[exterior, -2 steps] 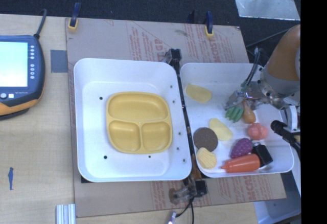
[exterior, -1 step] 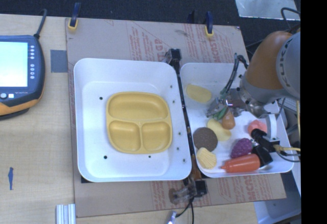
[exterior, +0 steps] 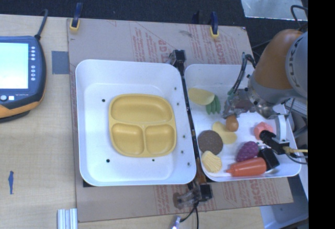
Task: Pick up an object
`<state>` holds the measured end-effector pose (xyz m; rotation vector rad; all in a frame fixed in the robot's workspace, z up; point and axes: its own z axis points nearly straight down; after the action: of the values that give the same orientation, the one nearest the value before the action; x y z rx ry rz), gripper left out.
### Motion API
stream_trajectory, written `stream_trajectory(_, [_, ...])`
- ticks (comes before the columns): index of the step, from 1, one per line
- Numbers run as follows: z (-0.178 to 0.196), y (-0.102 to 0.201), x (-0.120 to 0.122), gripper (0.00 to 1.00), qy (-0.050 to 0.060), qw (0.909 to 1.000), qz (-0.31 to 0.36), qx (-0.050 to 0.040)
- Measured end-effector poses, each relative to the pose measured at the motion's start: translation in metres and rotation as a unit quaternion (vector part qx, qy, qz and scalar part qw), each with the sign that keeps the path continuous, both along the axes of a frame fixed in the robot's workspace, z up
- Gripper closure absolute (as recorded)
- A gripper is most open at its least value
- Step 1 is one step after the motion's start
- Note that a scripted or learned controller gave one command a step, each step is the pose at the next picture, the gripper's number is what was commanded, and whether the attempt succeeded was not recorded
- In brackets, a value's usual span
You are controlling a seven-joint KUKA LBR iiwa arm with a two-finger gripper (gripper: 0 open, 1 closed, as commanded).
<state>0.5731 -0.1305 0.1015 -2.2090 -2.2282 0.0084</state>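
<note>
The tool (exterior: pixel 234 109), its state untellable, hangs over a small brown egg-like toy (exterior: pixel 231 124): probably light, stiff, slippery; grip its middle.

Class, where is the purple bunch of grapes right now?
The grapes lie in the right bin, just above the orange carrot and right of the brown round patty.
</note>
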Motion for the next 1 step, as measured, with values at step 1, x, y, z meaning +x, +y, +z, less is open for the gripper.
stream_trajectory(1, [0.0911,0.0689,0.0338,1.00,-0.003,1.0000,-0.002,0.0011])
